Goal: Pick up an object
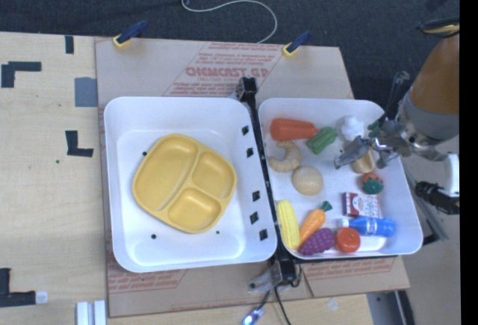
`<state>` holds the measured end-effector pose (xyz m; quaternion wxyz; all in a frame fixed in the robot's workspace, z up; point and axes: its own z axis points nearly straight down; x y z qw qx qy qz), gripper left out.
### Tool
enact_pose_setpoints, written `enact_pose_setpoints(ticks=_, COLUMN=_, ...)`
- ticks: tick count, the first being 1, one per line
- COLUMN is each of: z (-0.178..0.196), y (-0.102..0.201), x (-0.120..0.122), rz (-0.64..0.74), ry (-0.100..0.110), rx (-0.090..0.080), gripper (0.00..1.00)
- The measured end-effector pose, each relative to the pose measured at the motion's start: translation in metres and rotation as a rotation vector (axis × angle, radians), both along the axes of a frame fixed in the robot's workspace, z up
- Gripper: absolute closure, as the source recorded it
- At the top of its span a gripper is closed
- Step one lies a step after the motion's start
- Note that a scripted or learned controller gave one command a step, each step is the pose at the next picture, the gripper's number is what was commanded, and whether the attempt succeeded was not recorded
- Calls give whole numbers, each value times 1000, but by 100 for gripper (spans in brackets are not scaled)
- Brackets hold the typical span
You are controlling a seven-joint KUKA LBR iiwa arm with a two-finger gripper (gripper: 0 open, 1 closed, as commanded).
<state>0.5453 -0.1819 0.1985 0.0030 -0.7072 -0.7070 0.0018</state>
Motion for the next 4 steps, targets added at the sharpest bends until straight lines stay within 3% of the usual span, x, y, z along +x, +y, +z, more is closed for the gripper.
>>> enact_pose_setpoints(ticks=1, z=-57, y=70, x=-49, rz=3, ry=10, rx=5, gripper=0)
enact_pose_setpoints(ticks=2, z=-109, y=84, x=-58, rz=-4, ry=-19, rx=-7, gripper=0)
enact_pose_setpoints(ticks=3, z=-99, y=85, x=-57, rz=-4, ry=-15, rx=-1, gripper=100)
enact_pose_setpoints(ticks=4, z=-12, y=171, x=-15, rz=10, ry=-10, rx=2, gripper=100)
